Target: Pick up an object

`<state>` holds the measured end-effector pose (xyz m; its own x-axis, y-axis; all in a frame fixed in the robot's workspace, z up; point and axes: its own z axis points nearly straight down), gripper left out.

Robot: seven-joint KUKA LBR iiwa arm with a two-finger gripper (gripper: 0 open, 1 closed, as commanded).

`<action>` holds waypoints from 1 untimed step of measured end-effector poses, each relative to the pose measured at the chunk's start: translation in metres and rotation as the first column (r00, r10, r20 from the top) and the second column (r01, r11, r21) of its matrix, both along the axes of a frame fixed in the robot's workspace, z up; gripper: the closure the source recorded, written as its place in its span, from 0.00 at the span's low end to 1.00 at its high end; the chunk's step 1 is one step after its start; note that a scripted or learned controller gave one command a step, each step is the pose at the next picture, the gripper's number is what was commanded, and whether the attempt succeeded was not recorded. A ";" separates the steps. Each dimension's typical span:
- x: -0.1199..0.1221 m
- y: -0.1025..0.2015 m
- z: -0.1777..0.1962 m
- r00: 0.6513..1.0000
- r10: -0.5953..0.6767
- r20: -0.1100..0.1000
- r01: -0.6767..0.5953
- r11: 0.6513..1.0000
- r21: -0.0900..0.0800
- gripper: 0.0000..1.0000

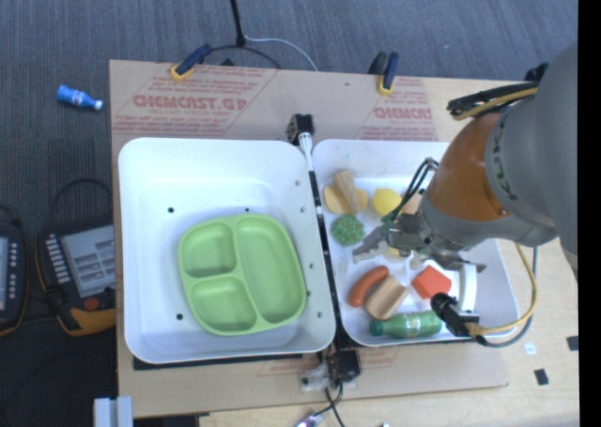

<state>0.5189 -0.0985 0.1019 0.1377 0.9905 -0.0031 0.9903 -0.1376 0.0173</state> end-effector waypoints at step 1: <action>-0.027 0.003 -0.011 0.997 0.075 0.010 -0.075 0.997 -0.006 0.00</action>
<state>0.4915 -0.0956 0.0914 0.0628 0.9980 -0.0081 0.9976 -0.0626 0.0283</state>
